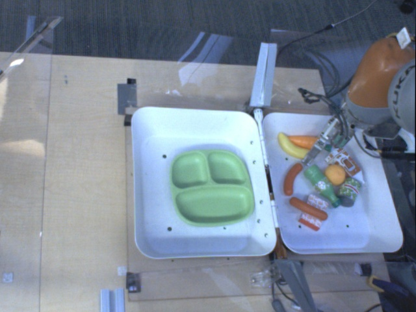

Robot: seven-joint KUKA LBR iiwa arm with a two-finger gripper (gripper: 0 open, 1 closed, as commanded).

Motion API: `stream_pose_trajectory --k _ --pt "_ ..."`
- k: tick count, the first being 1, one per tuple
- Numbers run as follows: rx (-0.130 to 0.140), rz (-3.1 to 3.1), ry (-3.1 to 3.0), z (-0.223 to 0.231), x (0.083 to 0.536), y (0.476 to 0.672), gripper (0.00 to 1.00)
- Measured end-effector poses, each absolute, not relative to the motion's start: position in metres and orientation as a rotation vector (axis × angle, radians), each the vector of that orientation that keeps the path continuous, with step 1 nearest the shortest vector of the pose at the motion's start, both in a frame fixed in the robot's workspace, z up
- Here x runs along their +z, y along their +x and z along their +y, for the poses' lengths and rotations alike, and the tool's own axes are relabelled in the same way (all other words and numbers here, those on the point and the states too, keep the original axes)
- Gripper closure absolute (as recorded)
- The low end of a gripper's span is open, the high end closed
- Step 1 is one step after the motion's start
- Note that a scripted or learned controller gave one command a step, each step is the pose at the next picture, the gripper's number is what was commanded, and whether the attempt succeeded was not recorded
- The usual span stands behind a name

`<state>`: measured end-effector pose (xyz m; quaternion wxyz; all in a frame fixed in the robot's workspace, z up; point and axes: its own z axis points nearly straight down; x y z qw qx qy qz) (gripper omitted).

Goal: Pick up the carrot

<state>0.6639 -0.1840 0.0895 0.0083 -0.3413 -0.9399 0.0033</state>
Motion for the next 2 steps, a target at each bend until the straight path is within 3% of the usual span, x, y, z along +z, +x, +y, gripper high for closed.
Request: stream_pose_trajectory --k 1,2 --pt "-0.006 -2.682 -1.648 -0.129 0.088 0.661 0.0" --pt "-0.01 -2.691 -1.646 -0.129 0.1 0.664 1.0"
